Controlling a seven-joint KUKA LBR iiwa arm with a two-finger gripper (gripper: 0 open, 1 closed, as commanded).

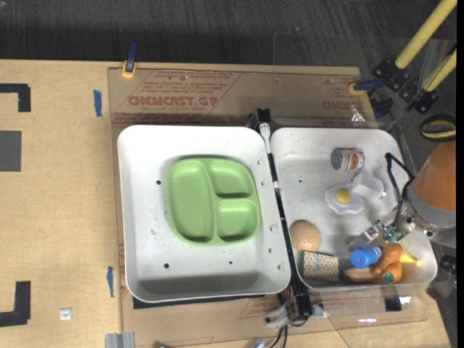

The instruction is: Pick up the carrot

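two shallow white bins side by side on a cardboard-covered bench (65,194), touching along a black seam. in the left bin (138,194), one green divided plate (213,199) with three compartments, lying flat near the middle, with nothing in any compartment. in the right bin (297,158), a crowd of small things: one tin can (347,159) on its side near the far wall; one toy fried egg (344,197), white with a yellow yolk, just below the can; one round tan ball (305,235) near the left wall; one patterned cup (320,265) on its side just below the ball; one blue bottle (364,257) beside the cup; one carrot (391,261) in the near right corner, orange, touching or nearly touching the blue bottle on its left, with a small brown piece (357,273) just below the bottle and a yellow piece (412,259) at its right, too jumbled to name. one gripper (386,233) reaching in from the right, low over that same corner, just above the carrot and hemmed in by the bottle, the bin wall and a crumpled bit of white plastic (373,185) beside the egg. cannot tell whether apart or together at the tip, since wires and small parts blur it; nothing plainly clamped there. orange band of the arm (438,180) at the right edge. on the bench: one blue-and-yellow clamp (130,59) at the far left corner of the cardboard, one more (362,87) at the far right.
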